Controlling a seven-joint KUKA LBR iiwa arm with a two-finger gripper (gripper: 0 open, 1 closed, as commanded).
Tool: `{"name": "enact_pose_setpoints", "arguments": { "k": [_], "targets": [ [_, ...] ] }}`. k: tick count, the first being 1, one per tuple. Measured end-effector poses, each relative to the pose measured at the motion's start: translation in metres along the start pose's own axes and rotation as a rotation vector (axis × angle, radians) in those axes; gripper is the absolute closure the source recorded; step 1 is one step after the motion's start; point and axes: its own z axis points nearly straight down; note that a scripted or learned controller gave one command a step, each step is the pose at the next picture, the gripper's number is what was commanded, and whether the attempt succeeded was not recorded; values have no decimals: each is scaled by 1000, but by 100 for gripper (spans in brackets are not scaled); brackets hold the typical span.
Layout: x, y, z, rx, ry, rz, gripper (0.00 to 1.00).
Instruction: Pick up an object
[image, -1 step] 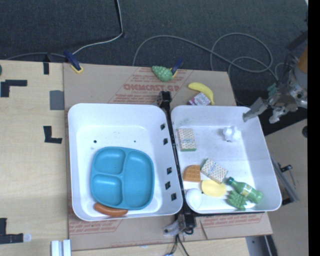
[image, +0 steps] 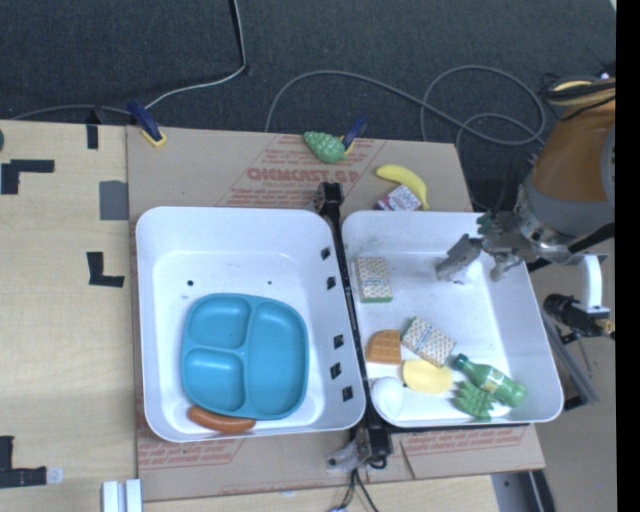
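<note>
Camera view looks down on two shallow white bins, and the hand (image: 467, 258) hangs over the upper middle of the right-hand white bin (image: 520, 300), reaching in from three o'clock; whether it is spread or pressed together I cannot tell, and nothing is seen pinched in it. The nearest candidate for picking, a small pale rectangular sponge-like block with a green speckled face (image: 374, 278), lies toward nine o'clock from the hand, a little lower in the frame, near the bin's left wall and apart from everything else. Its long axis runs roughly twelve to six. The remaining pieces crowd the bin's lower half, toward six o'clock from the hand: a second speckled block (image: 428, 341), a brown bun-shaped toy (image: 384, 347), a yellow lemon-shaped toy (image: 427, 377) and a green plastic bottle (image: 488, 380) close together. In my judgement the lone block offers the cleaner approach, since nothing stands beside it.
</note>
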Motion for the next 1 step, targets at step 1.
{"name": "enact_pose_setpoints", "arguments": {
  "k": [1],
  "targets": [
    [48,-41,41,1,0,0,0]
  ]
}}
